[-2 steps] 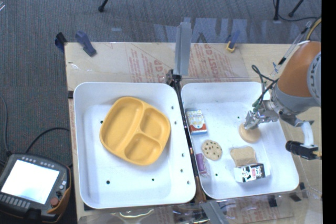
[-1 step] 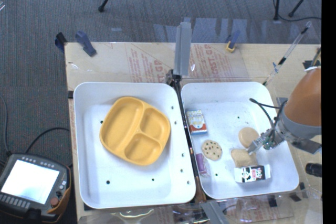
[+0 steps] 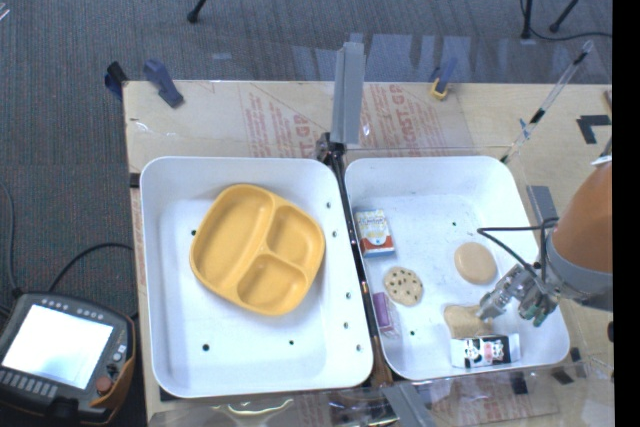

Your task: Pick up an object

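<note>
The right bin point(image 3: 430, 177) holds several small items. A small orange-and-white box point(image 3: 374, 231) lies near its left wall, with a chocolate-chip cookie point(image 3: 403, 285) just below it. Further right sits a round beige bun point(image 3: 476, 262). A tan lump point(image 3: 461, 319) lies below the bun, and a black-and-white packet point(image 3: 485, 350) rests by the front wall. My gripper point(image 3: 503, 301) reaches in from the right and hangs low, just right of and touching or nearly touching the tan lump. Nothing visibly sits in its grasp.
The left bin point(image 3: 170, 335) holds a yellow divided plate point(image 3: 258, 248). A thin purple stick point(image 3: 381, 309) lies along the right bin's left wall. A black cable point(image 3: 505, 233) loops over the right bin near the wrist. A tablet point(image 3: 60, 347) lies on the floor at lower left.
</note>
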